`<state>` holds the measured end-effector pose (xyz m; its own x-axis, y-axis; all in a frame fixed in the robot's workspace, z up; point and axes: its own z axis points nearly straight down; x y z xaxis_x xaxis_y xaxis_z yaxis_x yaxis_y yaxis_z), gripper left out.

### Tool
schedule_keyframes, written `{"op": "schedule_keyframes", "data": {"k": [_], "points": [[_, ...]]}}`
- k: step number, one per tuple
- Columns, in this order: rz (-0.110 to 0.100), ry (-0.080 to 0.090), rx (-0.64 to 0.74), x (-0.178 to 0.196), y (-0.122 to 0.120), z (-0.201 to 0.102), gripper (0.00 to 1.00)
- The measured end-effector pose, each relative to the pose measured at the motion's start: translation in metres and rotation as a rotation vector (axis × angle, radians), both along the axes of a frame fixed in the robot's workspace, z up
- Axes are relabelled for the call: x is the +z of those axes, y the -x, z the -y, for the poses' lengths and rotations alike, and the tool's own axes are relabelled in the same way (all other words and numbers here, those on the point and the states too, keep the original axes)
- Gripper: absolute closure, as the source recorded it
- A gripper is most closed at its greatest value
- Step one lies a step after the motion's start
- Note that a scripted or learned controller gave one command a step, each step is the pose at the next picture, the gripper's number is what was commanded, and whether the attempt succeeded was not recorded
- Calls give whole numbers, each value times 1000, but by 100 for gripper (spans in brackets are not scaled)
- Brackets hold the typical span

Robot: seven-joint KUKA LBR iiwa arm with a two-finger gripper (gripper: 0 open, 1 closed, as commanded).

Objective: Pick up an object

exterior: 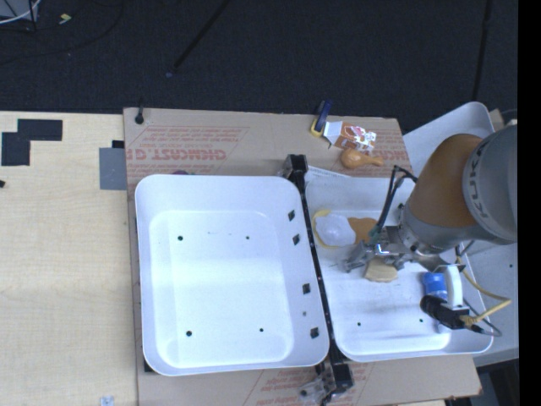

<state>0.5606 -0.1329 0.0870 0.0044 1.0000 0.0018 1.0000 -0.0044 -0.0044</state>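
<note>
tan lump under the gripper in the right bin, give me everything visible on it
The tan lump is a small, rounded, pale beige piece, matte, of a material I cannot name. It lies on the floor of the right bin, near the middle, just below the gripper, whose metal tip overlaps its upper edge. Whether it is gripped cannot be told. A blue object lies apart to its right.

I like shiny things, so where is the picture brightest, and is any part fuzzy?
In the camera view, the left bin glows brightest, with a washed-out band across its floor; the background above the bench is very dark; the small things by the gripper in the right bin look soft and hard to identify.
</note>
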Motion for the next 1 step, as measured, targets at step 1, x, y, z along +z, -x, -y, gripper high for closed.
{"op": "schedule_keyframes", "data": {"k": [1], "points": [[4, 2, 7, 1, -20, 8, 0]]}}
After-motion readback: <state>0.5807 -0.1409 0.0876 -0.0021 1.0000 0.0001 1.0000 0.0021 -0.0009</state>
